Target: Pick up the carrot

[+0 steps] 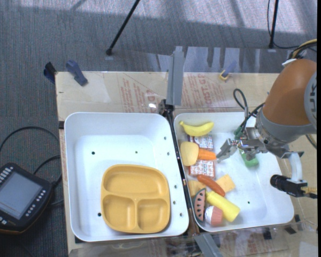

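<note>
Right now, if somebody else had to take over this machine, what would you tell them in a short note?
Gripper: over the right bin, fingers look open, holding nothing.
Carrot: lying in the right bin, below and a little left of the gripper, between a small printed box and a yellow wedge. A second orange piece lies beside a pale potato-like toy; it could be mistaken for the carrot.
Left bin: holds a yellow divided tray.
Done: nothing picked yet.
Left: move over the carrot, lower, close, lift.
</note>
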Robot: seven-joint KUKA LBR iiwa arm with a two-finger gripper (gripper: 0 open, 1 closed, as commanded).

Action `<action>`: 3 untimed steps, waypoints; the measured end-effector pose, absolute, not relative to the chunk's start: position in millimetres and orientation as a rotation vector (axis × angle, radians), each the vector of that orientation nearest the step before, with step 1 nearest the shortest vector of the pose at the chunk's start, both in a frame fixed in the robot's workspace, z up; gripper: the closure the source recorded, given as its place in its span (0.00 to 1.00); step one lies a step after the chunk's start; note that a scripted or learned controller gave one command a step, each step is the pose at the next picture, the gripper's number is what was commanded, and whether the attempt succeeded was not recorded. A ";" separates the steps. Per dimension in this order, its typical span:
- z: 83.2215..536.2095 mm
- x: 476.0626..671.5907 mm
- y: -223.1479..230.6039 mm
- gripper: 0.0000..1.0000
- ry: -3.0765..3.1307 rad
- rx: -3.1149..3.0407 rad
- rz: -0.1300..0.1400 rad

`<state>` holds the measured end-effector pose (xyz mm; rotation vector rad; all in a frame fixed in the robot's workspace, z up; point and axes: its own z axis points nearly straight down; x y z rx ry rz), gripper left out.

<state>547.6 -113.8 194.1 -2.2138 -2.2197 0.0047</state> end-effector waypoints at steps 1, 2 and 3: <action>184.3 559.3 -37.4 0.00 -2.307 -2.121 0.006; 100.7 580.0 -96.3 0.00 -2.327 -2.106 0.002; 93.9 635.6 -94.7 0.00 -2.233 -2.217 -0.010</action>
